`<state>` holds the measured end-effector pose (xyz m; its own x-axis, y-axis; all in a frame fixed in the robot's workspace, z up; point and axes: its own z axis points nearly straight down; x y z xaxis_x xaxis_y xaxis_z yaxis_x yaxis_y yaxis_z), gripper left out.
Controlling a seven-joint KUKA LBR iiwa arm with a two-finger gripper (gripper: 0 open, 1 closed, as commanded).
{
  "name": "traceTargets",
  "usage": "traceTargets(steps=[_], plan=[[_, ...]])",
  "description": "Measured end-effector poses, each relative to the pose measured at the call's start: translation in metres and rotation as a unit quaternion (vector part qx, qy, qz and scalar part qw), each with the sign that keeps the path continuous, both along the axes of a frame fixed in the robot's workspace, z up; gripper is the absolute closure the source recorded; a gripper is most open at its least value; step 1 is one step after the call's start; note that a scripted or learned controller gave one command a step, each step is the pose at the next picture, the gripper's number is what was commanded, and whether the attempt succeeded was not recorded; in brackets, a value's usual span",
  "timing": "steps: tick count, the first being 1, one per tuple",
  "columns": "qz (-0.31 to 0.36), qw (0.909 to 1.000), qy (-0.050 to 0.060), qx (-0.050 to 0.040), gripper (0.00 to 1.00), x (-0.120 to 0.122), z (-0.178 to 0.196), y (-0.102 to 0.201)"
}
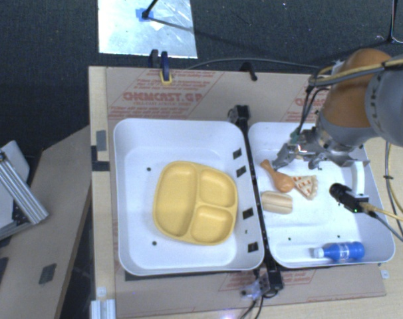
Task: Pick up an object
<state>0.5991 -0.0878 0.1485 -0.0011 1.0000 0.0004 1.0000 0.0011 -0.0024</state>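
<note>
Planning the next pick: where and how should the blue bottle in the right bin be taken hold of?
Probably mid-body on the blue bottle, tool coming from above, spanning its width: it lies on its side, lengthwise along the bin's near wall.

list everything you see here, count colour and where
left bin: 1, white, left on bench
right bin: 1, white, right on bench
plate: 1, yellow, in left bin
drumstick: 1, tan, right bin
pizza slice: 1, tan, right of drumstick
bread roll: 1, pale, beside drumstick
bottle: 1, blue, right bin's near edge
clamp: 1, blue, bench's far edge
arm: 1, grey and orange, over right bin
tool: 1, metal, above drumstick
</note>
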Motion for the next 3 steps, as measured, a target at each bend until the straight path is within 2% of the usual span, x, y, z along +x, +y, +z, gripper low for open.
traceTargets(steps=[1, 2, 3], plan=[[0.000, 1.0000, 0.000, -0.0001, 0.00, 0.009, -0.050, -0.005], [0.000, 1.0000, -0.002, -0.0002, 0.00, 0.010, -0.064, -0.004], [0.001, 1.0000, -0.003, -0.0004, 1.00, 0.010, -0.052, -0.004]])
